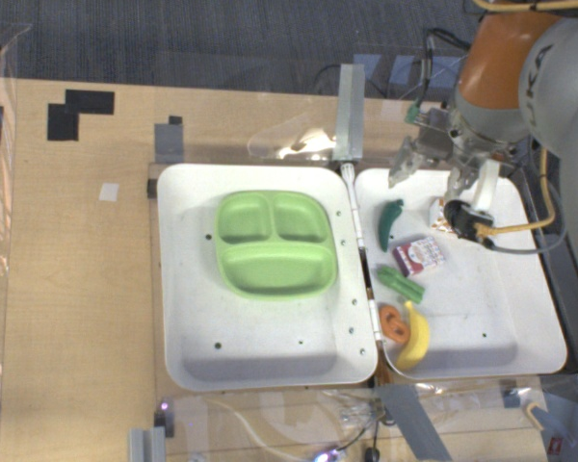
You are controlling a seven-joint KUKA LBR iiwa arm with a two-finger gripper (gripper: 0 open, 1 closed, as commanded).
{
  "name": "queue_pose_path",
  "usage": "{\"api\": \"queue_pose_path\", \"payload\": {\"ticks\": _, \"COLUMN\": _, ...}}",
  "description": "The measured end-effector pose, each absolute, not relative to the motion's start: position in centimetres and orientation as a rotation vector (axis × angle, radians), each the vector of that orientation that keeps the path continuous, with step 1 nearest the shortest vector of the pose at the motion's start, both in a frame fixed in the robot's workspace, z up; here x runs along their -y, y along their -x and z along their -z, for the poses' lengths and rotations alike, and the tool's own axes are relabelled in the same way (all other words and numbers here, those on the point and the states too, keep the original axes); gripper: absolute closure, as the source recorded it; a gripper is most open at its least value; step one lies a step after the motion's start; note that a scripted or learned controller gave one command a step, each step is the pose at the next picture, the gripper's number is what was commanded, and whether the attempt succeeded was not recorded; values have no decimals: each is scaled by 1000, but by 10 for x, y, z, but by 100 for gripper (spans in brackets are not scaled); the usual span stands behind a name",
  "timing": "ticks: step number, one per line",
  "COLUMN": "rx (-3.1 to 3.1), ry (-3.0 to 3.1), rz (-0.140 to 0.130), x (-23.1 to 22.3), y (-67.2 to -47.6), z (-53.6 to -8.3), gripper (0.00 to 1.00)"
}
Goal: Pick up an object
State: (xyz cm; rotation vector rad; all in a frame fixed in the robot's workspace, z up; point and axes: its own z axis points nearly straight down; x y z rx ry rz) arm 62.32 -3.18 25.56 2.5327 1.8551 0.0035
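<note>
My gripper (428, 183) hangs over the back of the right bin (501, 296), open, with nothing between its fingers. Just below and to its left lies a dark green pepper-like piece (390, 221). Nearer the front sit a small maroon and white box (419, 255), a light green pod (401, 285), an orange piece (395, 323) and a yellow banana (416, 340). These last objects lie along the bin's left side.
The left bin (193, 296) bears a green divided plate (275, 243) in its middle. A metal post (350, 114) stands behind the ridge between the bins. A yellow cable (511, 229) loops from the wrist over the right bin.
</note>
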Motion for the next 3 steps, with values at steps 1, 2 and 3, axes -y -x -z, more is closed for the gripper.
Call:
{"api": "queue_pose_path", "payload": {"ticks": 1, "rx": -2102, "ry": -2334, "rz": -1, "x": 68, "y": -570, "z": -184, "gripper": 0}}
{"api": "queue_pose_path", "payload": {"ticks": 2, "rx": -2144, "ry": -2276, "rz": -20, "x": 89, "y": -602, "z": -103, "gripper": 0}}
{"api": "queue_pose_path", "payload": {"ticks": 3, "rx": -2206, "ry": -2210, "rz": -23, "x": 97, "y": -635, "z": -97, "gripper": 0}}
